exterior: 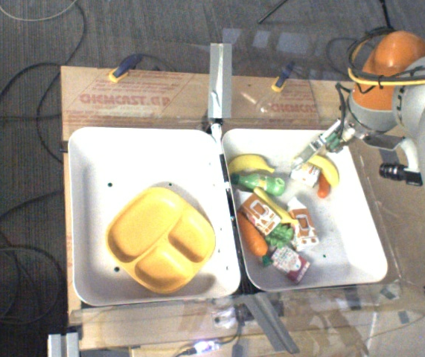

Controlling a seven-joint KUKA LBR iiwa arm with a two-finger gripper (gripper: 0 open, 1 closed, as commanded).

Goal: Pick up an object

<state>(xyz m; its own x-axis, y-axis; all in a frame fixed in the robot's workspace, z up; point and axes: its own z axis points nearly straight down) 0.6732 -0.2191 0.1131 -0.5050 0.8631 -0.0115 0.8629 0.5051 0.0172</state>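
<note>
Yellow plastic tray fills left bin; end effector over glossy toy food, grip state unclear.

Light falls bright and even from above, so the two shallow white plastic bins nearly wash out, while the dark grey carpet around them stays dim. The yellow three-compartment plastic tray throws a soft shadow to its right and below. A glare patch shows on the clear panel above the right bin. The frame is soft and grainy, and the small items look slightly blurred.
</note>
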